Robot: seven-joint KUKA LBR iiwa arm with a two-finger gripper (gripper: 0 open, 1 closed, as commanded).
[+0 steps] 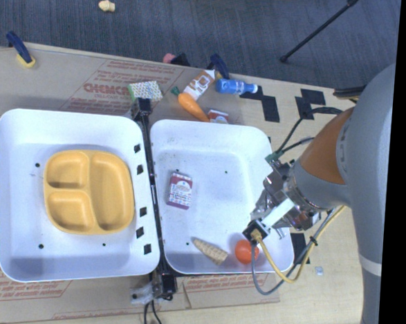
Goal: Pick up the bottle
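Your gripper hung at the right bin's edge, its grip impossible to tell; the blue bottle lay outside.

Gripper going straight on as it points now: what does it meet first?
Likely the orange ball in the right bin, just ahead of the gripper; depth is unclear, so it might reach the bin floor instead.

- Left bin — yellow divided plate at its centre.
- Right bin — red packet at 9 o'clock, cone at 6, orange ball at 5.
- Claw at 4 o'clock, near the ball.
- Blue bottle on the tabletop, past 12 o'clock.
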